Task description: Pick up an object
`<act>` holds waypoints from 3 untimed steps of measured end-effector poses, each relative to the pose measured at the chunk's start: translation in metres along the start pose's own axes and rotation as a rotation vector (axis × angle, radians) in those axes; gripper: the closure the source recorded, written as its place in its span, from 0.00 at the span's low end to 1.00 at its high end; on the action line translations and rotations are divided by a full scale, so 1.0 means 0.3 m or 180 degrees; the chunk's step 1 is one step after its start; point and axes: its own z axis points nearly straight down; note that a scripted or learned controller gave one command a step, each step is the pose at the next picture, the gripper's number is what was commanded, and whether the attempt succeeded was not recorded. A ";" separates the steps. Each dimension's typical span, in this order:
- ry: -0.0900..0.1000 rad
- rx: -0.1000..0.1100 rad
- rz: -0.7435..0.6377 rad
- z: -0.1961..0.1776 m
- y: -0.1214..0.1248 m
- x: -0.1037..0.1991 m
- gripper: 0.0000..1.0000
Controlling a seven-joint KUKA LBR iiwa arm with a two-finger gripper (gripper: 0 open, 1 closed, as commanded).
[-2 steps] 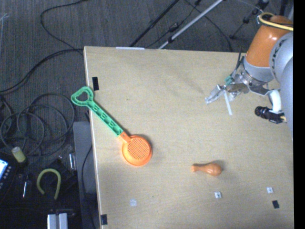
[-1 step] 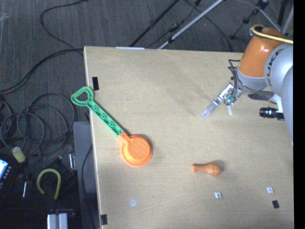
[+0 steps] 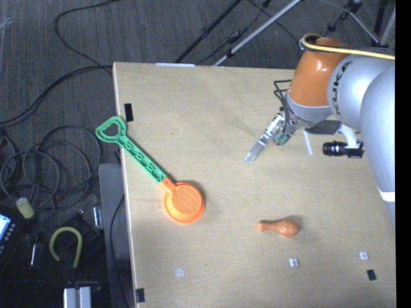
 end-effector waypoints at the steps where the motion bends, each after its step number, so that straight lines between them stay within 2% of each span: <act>1: -0.0002 -0.0002 0.0187 -0.159 -0.108 -0.070 0.00; 2: 0.0001 -0.0001 0.0898 -0.168 -0.097 -0.065 0.00; 3: -0.0002 0.0009 0.0739 -0.034 -0.071 -0.075 0.00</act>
